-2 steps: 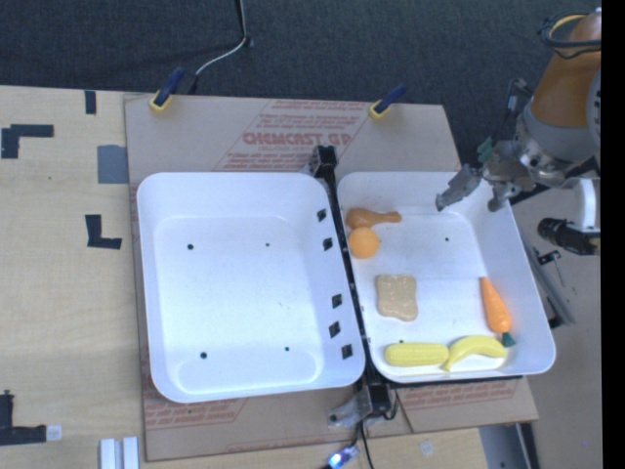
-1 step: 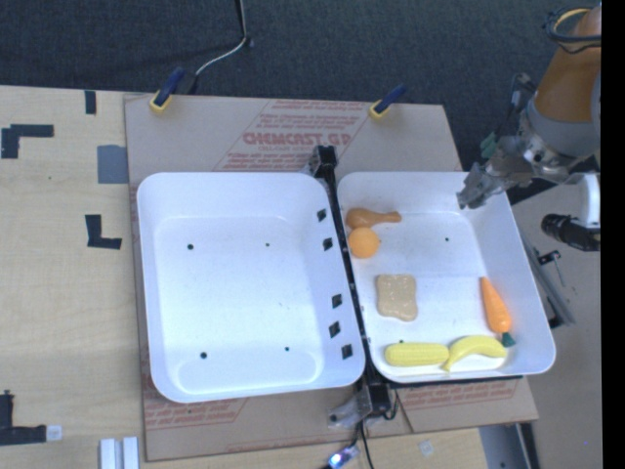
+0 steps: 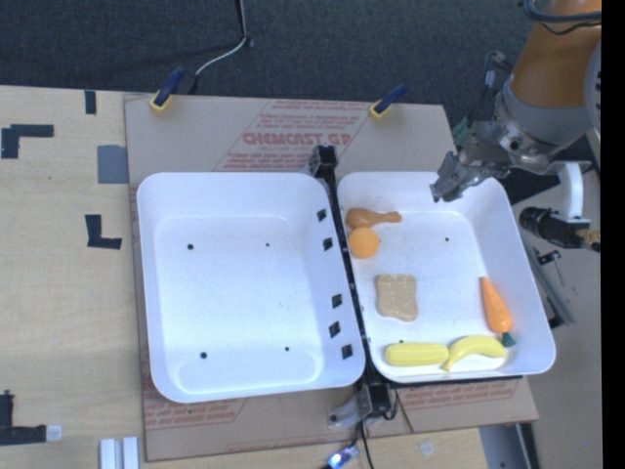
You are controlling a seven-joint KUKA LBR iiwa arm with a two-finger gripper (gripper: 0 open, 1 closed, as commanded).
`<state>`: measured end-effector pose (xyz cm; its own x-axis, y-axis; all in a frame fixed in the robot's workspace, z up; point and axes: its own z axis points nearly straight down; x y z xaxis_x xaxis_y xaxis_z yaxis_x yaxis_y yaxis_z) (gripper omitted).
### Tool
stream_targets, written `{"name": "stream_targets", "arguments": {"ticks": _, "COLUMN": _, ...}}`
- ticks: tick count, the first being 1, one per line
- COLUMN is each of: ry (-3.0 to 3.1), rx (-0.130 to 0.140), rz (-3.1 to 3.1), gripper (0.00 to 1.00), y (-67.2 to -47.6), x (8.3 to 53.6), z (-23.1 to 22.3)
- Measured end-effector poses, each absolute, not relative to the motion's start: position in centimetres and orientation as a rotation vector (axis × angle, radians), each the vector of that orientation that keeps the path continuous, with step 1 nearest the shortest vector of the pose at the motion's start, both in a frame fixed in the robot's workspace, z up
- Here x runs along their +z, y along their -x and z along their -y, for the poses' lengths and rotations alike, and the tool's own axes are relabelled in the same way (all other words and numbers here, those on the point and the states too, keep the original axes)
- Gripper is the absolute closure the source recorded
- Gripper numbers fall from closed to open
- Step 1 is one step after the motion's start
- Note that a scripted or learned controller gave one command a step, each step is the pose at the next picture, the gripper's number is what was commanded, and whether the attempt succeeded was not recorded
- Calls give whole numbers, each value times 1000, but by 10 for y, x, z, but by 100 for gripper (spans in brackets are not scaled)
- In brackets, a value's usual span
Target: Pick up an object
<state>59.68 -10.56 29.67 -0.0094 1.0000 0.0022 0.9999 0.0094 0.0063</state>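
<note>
The pincer (image 3: 447, 190) hangs over the far right corner of the right bin (image 3: 454, 262), just above its rim. Nothing is between its fingers, but at this size I cannot tell if they are spread or pressed together.

All candidate things lie inside the right bin. I take the bin's divider (image 3: 337, 252), where the two bins meet, as landmark. Closest to the divider at the far end is a drumstick-shaped piece (image 3: 369, 219), its long axis pointing away from the divider toward the pincer. Just below it and touching it is an orange ball (image 3: 363, 244). Further toward the near side lies a flat bread slice (image 3: 396, 297). Along the near wall, a corn cob (image 3: 415, 355) and a banana (image 3: 477, 351) lie end to end, both running parallel to that wall. A carrot (image 3: 495, 305) rests by the wall opposite the divider, its long axis almost parallel to the divider.

In my judgement the drumstick piece is the nearest target: it lies from the pincer toward the divider and a little toward the near side. The fingers should close across its thin handle, so across that long axis.

The left bin (image 3: 234, 281) holds no things.
</note>
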Motion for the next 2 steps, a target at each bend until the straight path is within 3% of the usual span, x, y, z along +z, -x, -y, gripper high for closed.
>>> {"name": "stream_targets", "arguments": {"ticks": 1, "ry": -2215, "rx": 1, "rz": -2233, "gripper": 100, "y": -545, "x": 309, "z": 35}}
{"name": "stream_targets", "arguments": {"ticks": 2, "ry": -2215, "rx": 1, "rz": -2231, "gripper": 100, "y": -520, "x": 322, "z": -16}}
